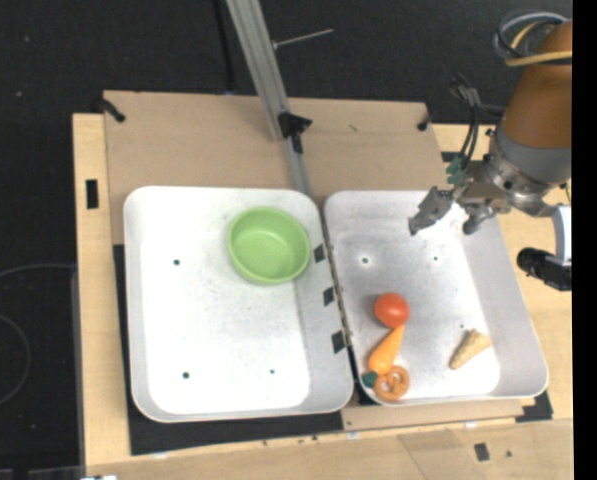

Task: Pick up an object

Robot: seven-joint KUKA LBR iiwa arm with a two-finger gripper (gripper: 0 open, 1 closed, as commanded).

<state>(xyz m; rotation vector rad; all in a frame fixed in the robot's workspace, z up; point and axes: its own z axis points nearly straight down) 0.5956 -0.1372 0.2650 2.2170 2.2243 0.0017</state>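
The right bin (428, 268) holds a red tomato (391, 309), an orange carrot-like piece (385, 349) just below it, an orange slice-shaped piece (393, 382) at the front edge, and a tan wedge (469, 348) toward the front right. My gripper (448, 216) hovers over the far right part of this bin, well apart from all of these. Its two fingers stand spread apart, open, with nothing between them.
A green bowl (269, 245) sits in the far right part of the left bin (178, 348). A grey metal post (263, 63) rises behind the bins, slanting down to the divider between them. Tan bench board surrounds both bins.
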